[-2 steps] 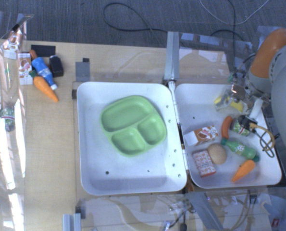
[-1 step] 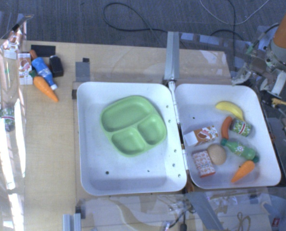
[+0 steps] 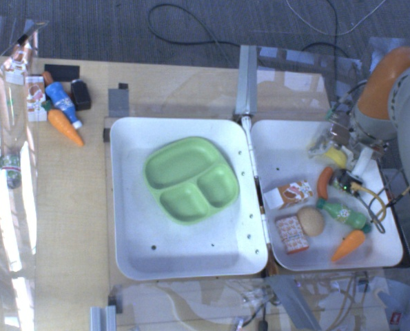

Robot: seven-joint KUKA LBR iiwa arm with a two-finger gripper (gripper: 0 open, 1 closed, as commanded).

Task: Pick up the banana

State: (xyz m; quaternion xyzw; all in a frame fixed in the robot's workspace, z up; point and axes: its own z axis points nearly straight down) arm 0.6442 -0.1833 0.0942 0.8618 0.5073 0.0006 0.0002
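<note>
At the counter's [image 3: 87,205] far left corner lie a toy carrot [image 3: 65,127], a blue bottle [image 3: 63,105] and a small carton [image 3: 34,97]. The left bin [image 3: 122,247] holds a green divided plate [image 3: 190,178]. In the right bin [image 3: 392,252] lie two small cartons, a potato [image 3: 311,221], a green bottle [image 3: 343,214] and an orange carrot [image 3: 348,246]. The banana [image 3: 335,156] sits near that bin's far right corner, directly under the pincer [image 3: 342,147]; whether the pincer is spread or closed on it cannot be told.
</note>
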